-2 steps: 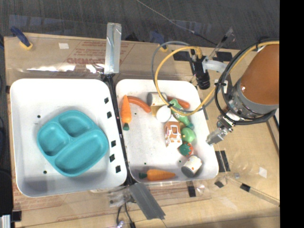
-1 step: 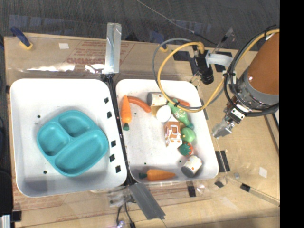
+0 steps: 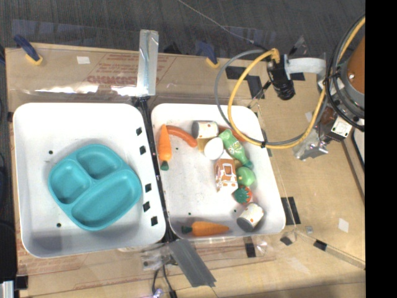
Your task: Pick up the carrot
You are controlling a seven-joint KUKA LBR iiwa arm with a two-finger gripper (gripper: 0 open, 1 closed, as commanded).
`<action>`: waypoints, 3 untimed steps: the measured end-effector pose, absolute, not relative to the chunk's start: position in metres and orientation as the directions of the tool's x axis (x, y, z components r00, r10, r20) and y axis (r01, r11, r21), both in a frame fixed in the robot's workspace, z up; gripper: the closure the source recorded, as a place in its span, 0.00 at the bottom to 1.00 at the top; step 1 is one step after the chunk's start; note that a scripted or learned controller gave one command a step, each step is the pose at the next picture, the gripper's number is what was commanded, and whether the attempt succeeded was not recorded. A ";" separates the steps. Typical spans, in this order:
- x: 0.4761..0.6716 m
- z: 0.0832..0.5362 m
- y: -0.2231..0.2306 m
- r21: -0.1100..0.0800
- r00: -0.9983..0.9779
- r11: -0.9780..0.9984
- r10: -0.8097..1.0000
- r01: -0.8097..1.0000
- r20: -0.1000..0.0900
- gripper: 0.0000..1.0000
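While the right bin (image 3: pixel 267 185) holds about ten items, two are carrots: one carrot (image 3: pixel 164 145) at 9 o'clock by the left wall, another carrot (image 3: pixel 208 229) at 6. Left bin (image 3: pixel 25 166) holds one teal plate (image 3: pixel 94 185). Label writing unreadable. Gripper state: cannot tell.

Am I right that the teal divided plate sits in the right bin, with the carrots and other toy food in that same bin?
Not quite. The camera view shows the teal divided plate in the left bin. The carrots and other toy food do lie in the right bin, so plate and food are in separate bins.
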State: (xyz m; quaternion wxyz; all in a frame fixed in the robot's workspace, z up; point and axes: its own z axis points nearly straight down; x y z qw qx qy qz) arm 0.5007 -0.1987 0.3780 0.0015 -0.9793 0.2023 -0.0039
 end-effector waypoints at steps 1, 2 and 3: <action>0.491 0.323 -0.208 -0.005 0.976 -0.976 -0.217 -0.217 0.003 1.00; 0.490 0.356 -0.208 -0.006 0.981 -0.981 -0.194 -0.194 0.006 1.00; 0.485 0.375 -0.209 -0.008 0.981 -0.981 -0.195 -0.195 0.006 1.00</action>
